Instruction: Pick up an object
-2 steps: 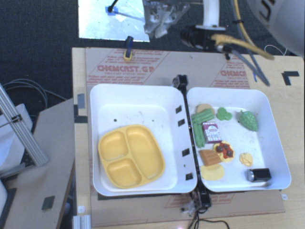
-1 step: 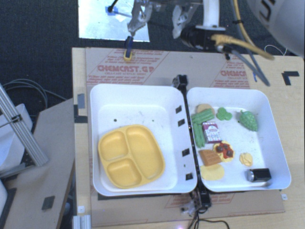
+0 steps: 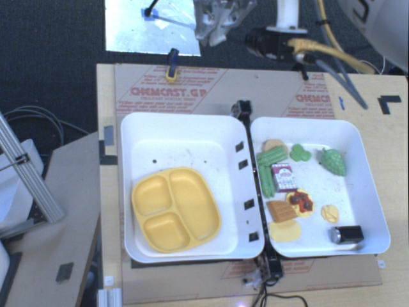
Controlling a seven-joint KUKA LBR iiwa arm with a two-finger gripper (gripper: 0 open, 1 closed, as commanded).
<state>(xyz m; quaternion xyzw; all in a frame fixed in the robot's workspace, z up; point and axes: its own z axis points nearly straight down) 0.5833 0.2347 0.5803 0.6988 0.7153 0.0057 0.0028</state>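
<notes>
I see the gripper (image 3: 214, 24) parked high beyond the bins' far edge; whether it is released or clenched I cannot tell. My likeliest target, the green bean pods (image 3: 268, 165), lies down-right in the right bin (image 3: 370, 190), long axis running near-to-far.

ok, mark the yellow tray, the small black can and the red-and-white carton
yellow tray (image 3: 176, 208), camera view, on the divider between its compartments
small black can (image 3: 347, 235), camera view, on its side wall
red-and-white carton (image 3: 284, 176), camera view, on its top face

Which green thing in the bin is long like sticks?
The green beans at the right bin's left edge: long, thin pods. The other two green items are short and lumpy.
</notes>
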